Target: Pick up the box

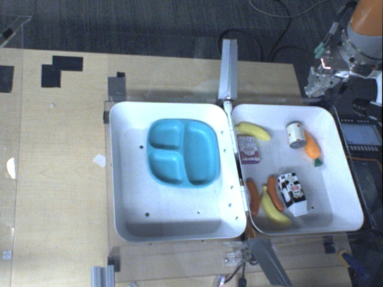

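In the right bin (341, 160), a small maroon and white box (248, 148) lies flat near the left wall, just below a yellow banana (254, 130). A black-and-white patterned carton (293, 192) lies near the bin's front. My gripper (319, 81) hangs beyond the bin's far right corner, above the bench and outside the bin. It is well away from both boxes, with nothing seen in it.
The right bin also has a small can (294, 134), a carrot (313, 149), a second banana (274, 208) and two sausages (254, 197) beside the carton. A blue divided plate (182, 152) sits in the left bin (128, 178). A metal post (228, 70) stands behind the divider.
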`<state>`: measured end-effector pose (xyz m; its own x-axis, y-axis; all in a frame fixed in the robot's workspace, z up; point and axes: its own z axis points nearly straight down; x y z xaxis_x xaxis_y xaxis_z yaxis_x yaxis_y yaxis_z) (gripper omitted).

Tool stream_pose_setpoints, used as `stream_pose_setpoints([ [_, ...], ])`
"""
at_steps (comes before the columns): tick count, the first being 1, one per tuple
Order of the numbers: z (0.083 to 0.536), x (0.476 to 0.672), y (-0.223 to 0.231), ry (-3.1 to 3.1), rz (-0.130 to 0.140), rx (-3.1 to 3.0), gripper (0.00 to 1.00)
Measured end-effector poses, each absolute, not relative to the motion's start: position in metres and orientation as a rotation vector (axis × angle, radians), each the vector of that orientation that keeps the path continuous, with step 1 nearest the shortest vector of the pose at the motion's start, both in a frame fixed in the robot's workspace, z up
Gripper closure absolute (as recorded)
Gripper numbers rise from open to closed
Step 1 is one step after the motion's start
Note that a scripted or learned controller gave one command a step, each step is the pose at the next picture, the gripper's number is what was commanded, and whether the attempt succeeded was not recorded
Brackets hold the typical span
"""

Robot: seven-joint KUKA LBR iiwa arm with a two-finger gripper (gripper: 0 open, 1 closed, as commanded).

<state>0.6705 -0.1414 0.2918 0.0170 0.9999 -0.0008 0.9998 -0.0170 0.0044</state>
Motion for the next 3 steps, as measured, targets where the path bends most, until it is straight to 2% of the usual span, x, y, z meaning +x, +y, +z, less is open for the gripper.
stream_pose_setpoints([
  [1, 0.305, 0.671, -0.132, 2.192, 0.004, 2.245, 1.0],
  [2, 0.309, 0.658, -0.1, 2.175, 0.004, 2.263, 1.0],
  [3, 0.309, 0.67, -0.109, 2.19, 0.004, 2.248, 1.0],
])
